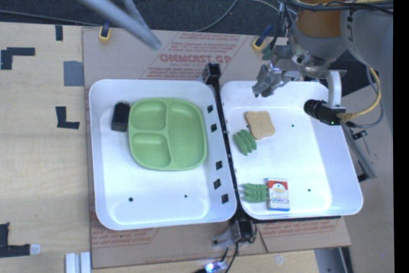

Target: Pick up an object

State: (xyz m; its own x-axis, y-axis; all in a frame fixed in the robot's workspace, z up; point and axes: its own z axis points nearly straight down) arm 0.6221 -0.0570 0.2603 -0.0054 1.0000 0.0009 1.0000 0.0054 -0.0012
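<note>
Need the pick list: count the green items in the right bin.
2. One green pod-like piece lies near the divider, beside the toast slice. Another green piece lies at the front, against the small red-and-white box.

Flat tan bread-like slice (260, 124), lying in the upper middle of the right white bin (332, 156). Just below-left of the slice, a small green pod-shaped piece (245, 140), set at a slant. Near the bin's front edge, a small red-and-white carton (277, 194) lying flat, touching a green ridged piece (253, 192) on its left.
</note>
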